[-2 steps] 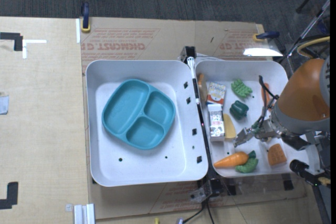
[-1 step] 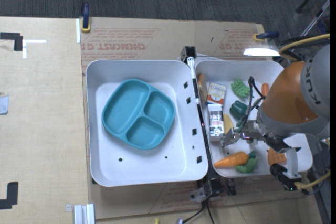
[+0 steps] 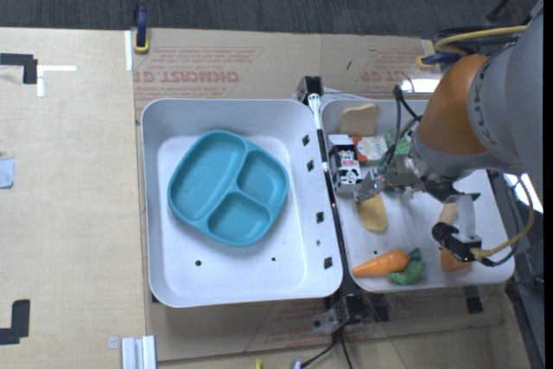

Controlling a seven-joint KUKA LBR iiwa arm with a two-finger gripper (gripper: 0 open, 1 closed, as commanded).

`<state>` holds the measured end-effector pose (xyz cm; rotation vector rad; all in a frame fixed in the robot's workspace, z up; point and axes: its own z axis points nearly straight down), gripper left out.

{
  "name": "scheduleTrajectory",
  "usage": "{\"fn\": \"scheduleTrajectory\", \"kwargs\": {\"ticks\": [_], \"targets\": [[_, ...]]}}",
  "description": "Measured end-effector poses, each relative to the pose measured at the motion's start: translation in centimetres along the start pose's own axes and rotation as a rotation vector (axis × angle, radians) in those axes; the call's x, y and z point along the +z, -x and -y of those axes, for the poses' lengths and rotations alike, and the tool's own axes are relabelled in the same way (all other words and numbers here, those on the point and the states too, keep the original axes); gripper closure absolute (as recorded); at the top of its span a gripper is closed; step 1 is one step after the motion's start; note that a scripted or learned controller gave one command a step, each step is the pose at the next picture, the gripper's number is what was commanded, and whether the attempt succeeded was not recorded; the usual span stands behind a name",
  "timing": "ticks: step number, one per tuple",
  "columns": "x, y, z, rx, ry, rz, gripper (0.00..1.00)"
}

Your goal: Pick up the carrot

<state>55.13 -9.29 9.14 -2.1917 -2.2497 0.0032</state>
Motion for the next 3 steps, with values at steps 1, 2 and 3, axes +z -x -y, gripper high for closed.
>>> {"fn": "scheduleTrajectory", "kwargs": {"ticks": [1, 2, 3], "targets": [[-2.0, 1.6, 6.0, -0.108, -0.001, -0.001, 0.00], [0.0, 0.7, -6.0, 0.034, 0.001, 0.002, 0.00], [0.0, 1.5, 3.9, 0.208, -0.003, -0.001, 0.00]]}}
